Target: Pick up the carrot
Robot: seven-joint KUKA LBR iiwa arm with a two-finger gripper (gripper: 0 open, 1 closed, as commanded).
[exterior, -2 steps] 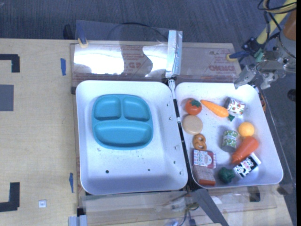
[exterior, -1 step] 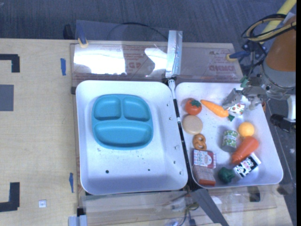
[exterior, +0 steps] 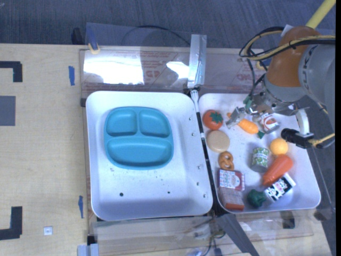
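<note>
Gripper (exterior: pixel 238 116) hangs low at the back of the right bin (exterior: pixel 315 195), tip just beside a small orange piece (exterior: pixel 248 126). Spread or pressed together: cannot tell (metal blurs into clutter), nothing visibly pinched. Carrot (exterior: pixel 277 169) lies slanted toward the bin's front right, apart from the gripper, against a black-and-white carton (exterior: pixel 281 188). Wrist hides the back corner, so likely not lined up on it.

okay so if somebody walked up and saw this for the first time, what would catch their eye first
Probably the blue divided plate, alone in the left bin. Next, the right bin crowded with toy food: a big carrot near its right side, a tomato at its upper left. The grey and orange arm hangs over that bin's top, its gripper by a small orange piece.
</note>
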